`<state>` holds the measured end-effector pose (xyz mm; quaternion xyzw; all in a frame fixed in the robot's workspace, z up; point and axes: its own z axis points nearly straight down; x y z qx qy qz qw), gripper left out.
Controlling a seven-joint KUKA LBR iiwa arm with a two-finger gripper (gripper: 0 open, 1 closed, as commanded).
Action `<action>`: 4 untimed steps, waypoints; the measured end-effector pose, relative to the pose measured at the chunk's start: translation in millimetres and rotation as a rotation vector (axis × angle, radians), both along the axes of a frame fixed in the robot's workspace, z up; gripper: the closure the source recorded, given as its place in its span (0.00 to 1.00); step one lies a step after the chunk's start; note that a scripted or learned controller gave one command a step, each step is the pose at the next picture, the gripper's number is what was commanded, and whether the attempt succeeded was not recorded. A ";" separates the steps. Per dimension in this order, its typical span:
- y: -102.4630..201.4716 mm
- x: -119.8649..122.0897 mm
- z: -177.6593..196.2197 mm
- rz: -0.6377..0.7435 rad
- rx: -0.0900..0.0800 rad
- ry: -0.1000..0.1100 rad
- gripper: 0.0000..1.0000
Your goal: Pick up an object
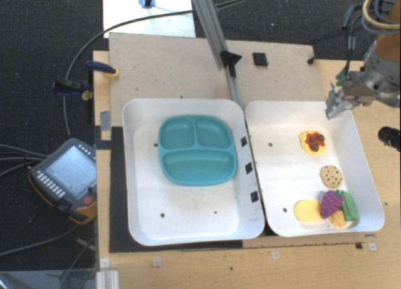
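Over the right bin's (360, 156) 1 o'clock rim hang the jaws (333, 107); their state I cannot tell.

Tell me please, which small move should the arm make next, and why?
Probably move the gripper toward the pizza slice and lower over it. The gripper hangs by the right bin's far edge holding nothing, and that toy lies nearest, apart from the cookie and the grapes.
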<state>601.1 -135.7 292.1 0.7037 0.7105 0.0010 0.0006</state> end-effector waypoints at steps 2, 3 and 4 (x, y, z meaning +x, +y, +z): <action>97.7 16.5 -7.5 0.001 0.001 -0.001 1.00; 151.7 21.8 -35.1 0.000 0.001 0.001 1.00; 208.5 31.8 -58.8 0.000 0.001 0.001 1.00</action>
